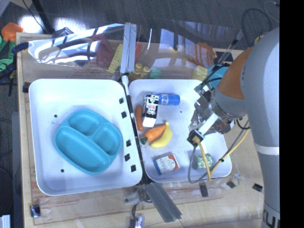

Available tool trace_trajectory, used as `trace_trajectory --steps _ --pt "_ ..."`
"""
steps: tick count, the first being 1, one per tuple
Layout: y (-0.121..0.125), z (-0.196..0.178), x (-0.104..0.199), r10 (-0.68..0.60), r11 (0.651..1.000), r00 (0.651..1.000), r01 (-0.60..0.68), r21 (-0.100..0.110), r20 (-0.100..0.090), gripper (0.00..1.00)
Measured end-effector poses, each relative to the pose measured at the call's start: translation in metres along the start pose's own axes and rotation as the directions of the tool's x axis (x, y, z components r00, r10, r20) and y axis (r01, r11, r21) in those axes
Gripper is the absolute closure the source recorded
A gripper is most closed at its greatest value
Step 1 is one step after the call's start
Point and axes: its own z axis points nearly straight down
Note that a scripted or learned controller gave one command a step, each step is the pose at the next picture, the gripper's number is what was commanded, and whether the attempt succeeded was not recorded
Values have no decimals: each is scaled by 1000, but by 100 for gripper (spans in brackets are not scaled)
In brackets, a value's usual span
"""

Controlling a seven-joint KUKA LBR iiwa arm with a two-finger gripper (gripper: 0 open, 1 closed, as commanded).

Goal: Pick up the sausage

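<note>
Two white bins are sitting side by side on the surface. The left bin (40,127) is holding one blue plate (88,140) with three compartments. The right bin (190,87) is holding seven things. One sausage (138,118) is lying lengthwise along its left wall. One black-and-white carton (150,109) is lying just beside the sausage, and one blue bottle (169,99) is lying at the carton's top end. Below them one carrot (155,132) is resting against one banana (165,137). One small box (166,164) and one green packet (204,161) are lying nearer the front wall. The tool (203,118) is hanging over the bin's right half, well apart from the sausage, with the carton, carrot and banana lying between them. I cannot tell whether the tool is open or closed.
</note>
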Motion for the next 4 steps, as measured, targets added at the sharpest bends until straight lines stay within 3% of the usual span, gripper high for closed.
trace_trajectory --steps 1,2,3,4 --pt "-42 23 -27 91 996 996 -91 0 0 100" --pt "9 48 10 -154 988 988 154 -3 -2 100" --pt "47 47 61 -531 847 847 531 -6 0 100" --pt "14 42 12 -723 690 690 723 -2 1 100"
